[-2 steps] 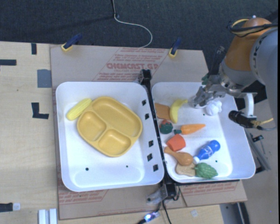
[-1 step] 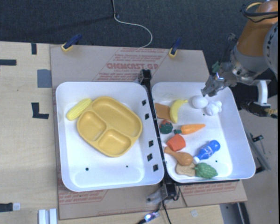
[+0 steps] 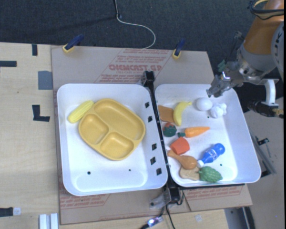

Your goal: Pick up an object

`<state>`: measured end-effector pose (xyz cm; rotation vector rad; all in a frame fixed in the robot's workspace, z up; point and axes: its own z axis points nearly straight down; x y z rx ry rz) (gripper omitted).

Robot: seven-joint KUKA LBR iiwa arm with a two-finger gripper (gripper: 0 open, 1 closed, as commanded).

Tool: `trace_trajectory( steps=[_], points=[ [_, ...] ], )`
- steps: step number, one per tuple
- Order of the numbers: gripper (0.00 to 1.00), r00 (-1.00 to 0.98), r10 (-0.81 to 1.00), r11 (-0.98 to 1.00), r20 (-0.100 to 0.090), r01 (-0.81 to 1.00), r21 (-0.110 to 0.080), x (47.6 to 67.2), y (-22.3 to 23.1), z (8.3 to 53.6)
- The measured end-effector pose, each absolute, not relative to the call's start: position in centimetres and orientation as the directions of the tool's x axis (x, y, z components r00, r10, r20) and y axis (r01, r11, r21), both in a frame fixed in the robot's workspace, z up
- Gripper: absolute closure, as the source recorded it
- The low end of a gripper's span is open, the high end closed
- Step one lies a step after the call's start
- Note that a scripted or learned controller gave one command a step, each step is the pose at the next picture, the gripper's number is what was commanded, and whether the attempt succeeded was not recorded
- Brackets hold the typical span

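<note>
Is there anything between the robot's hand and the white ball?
Nothing visible is in the way. The end effector hangs at the right bin's far edge, and the white ball lies just beside it, with bare bin floor between them.

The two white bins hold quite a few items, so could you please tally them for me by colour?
Yellow: 3 (corn cob, divided tray, banana)
Orange or tan: 5 (wedge, carrot, block, drumstick, cookie)
White: 2 (egg, garlic)
Green: 2 (broccoli, small berry-like piece)
Blue: 1 (bottle)
Total: 13
</note>
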<state>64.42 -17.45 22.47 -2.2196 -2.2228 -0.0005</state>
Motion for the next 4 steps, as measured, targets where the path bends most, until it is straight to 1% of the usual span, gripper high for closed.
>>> trace_trajectory(
  steps=[1,2,3,4],
  points=[
    [1.00,-0.007,1.000,0.007,0.001,1.000,0.000,65.9,-11.7,23.0],
    [1.00,-0.006,1.000,0.006,0.001,1.000,-0.003,65.8,-6.5,21.6],
    [1.00,-0.004,1.000,0.004,0.001,1.000,-0.002,65.5,-3.3,22.0],
    [1.00,-0.003,1.000,0.003,0.000,1.000,-0.001,66.7,-3.9,22.1]
  ],
)
